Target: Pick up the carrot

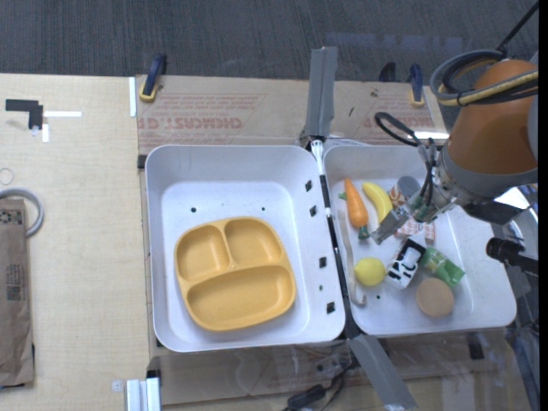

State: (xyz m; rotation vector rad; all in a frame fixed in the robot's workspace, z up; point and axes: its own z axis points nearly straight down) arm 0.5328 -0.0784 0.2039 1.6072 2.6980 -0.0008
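The carrot (355, 204) lies in the right bin (479, 315), close to that bin's left wall, orange with a green tip toward the far end. Just right of the carrot sits a banana (378, 200), and nearer to me than the carrot, a lemon (370, 271). The end effector (390, 223) hangs low, just right of the carrot; I cannot tell how it is set, since its tip blurs into the clutter. Beyond it, partly hidden under the arm, are small packets I cannot name. The left bin (171, 187) holds a yellow divided plate (235, 272).
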